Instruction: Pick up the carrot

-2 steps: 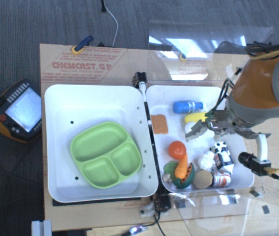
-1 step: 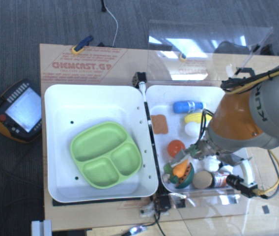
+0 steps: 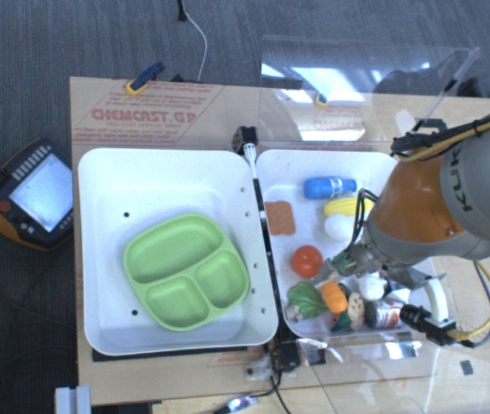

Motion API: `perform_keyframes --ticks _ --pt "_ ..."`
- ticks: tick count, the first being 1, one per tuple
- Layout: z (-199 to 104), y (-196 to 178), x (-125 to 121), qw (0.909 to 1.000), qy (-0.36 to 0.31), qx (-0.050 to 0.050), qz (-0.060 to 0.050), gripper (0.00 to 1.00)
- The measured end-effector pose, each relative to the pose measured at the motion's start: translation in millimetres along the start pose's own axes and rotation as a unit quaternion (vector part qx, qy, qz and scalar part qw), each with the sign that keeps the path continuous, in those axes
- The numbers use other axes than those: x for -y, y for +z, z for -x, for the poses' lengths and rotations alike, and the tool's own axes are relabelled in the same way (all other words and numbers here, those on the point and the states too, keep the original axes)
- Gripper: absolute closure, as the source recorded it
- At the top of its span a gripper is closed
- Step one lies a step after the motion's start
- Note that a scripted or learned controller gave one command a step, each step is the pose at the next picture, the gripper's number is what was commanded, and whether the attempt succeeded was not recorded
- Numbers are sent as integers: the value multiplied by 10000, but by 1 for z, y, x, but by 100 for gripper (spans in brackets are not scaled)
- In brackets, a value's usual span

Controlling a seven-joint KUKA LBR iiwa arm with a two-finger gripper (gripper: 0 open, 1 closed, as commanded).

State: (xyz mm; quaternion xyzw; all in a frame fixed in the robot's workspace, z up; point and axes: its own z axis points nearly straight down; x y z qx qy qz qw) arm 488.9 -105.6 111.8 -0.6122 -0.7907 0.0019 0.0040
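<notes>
Right bin (image 3: 273, 164) | carrot (image 3: 335, 297) beside gripper (image 3: 354, 272) | bench print: "CHEMCAST"

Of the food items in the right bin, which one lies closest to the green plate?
The brown slice, flat by the right bin's left wall. The tomato, leafy green and carrot all sit farther from the green plate.

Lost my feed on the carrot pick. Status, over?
Gripper low over right bin, finger state unclear. Carrot lying beside it, not seen held. Crowded by broccoli and tomato.
</notes>
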Motion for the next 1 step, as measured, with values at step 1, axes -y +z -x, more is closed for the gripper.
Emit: perform_keyframes --ticks 1 --pt "-50 -101 -8 9963 854 21 48 100"
